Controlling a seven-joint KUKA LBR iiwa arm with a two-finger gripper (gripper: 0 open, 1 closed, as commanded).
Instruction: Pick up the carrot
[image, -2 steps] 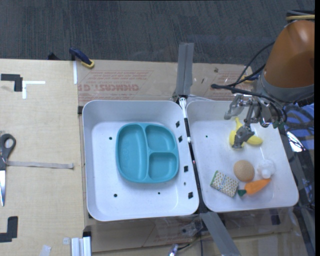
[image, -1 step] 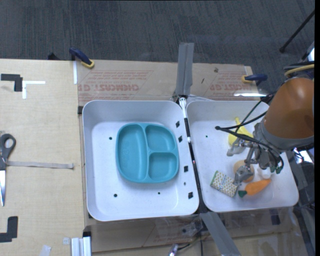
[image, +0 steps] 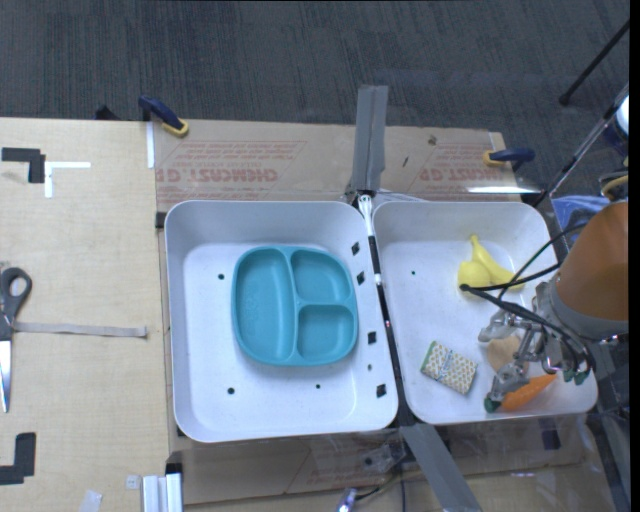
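Orange carrot lies in the right bin's near right corner, right of the sponge. Hand sits over it; grip state unclear, carrot not lifted.

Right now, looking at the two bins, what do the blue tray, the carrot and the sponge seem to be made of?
Blue tray: likely moulded plastic, smooth and slightly glossy, one even teal colour with rounded compartment walls.
Carrot: probably a plastic toy, uniform bright orange with a green end; too small to be sure.
Sponge: looks like soft foam or scrubbing pad, matte, with a speckled surface and a green edge.
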